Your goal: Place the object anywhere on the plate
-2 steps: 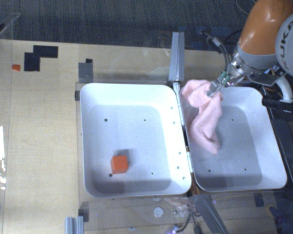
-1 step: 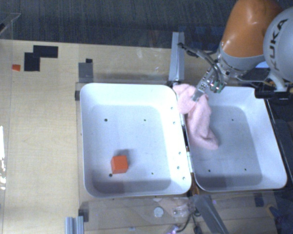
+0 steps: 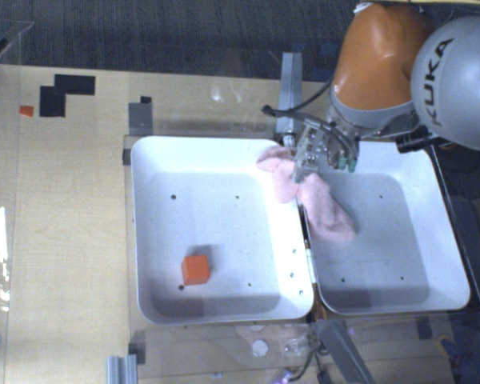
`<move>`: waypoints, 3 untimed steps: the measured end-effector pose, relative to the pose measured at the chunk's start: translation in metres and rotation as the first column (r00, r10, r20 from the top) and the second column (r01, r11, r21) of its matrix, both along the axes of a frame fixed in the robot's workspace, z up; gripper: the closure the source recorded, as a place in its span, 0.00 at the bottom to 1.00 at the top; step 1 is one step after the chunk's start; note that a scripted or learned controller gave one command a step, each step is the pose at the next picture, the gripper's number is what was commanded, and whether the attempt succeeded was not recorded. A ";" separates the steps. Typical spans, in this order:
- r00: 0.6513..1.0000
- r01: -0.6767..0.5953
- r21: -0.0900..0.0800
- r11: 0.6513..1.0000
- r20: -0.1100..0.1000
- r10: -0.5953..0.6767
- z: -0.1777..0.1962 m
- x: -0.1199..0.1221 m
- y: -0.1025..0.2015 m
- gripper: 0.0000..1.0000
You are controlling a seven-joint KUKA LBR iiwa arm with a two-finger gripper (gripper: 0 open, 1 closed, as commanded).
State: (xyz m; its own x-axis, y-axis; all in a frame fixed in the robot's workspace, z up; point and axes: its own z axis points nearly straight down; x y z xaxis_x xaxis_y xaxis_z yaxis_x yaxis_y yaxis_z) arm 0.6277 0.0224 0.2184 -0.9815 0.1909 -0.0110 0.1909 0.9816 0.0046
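Note:
A pink cloth (image 3: 326, 211) lies draped across the divider between the two white bins, one end in the left bin's far right corner and the longer end in the right bin (image 3: 400, 286). My gripper (image 3: 306, 166) reaches down from the orange-banded wrist right over the divider. It is shut on the cloth, which bunches up around its fingertips. A small orange cube (image 3: 196, 270) rests on the floor of the left bin (image 3: 216, 214), near the front, far from the gripper.
The raised rims where the two bins meet run just below the gripper. The big grey arm body covers the right bin's far right corner. Black marks and a small orange square sit on the wooden bench at the far left.

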 end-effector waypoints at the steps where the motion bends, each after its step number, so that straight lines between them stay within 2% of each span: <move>1: 0.982 -0.188 -0.001 0.982 -0.001 0.188 -0.003 -0.027 0.046 1.00; 2: 0.981 -0.193 0.000 0.981 0.001 0.193 0.008 -0.044 0.092 1.00; 3: 0.981 -0.193 0.000 0.981 0.001 0.193 0.008 -0.044 0.092 0.00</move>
